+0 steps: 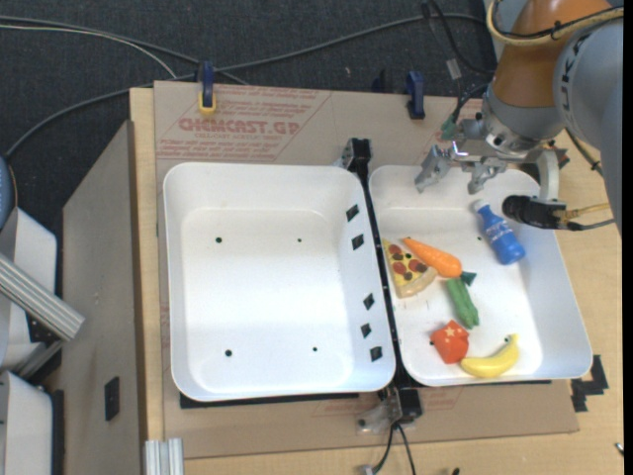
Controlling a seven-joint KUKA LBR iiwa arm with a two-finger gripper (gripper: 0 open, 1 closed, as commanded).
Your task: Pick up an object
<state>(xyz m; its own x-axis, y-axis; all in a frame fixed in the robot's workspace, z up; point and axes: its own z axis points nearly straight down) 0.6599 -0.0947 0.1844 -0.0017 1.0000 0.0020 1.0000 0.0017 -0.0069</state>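
Note:
The right bin (554, 295) holds several toy foods: an orange carrot (433, 255), a pizza slice (407, 270), a green cucumber (462, 301), a red pepper (450, 341), a yellow banana (492, 359) and a blue bottle (499, 234). My gripper (456, 173) hangs above the far edge of the right bin, with its two fingers spread apart and nothing between them. It is behind the carrot and to the left of the blue bottle, apart from both.
The left bin (198, 265) lies beside the right one, with a black divider (368, 255) between them. Blue clamps (207, 85) hold the cardboard base at the back. Cables run across the dark floor behind the bench.

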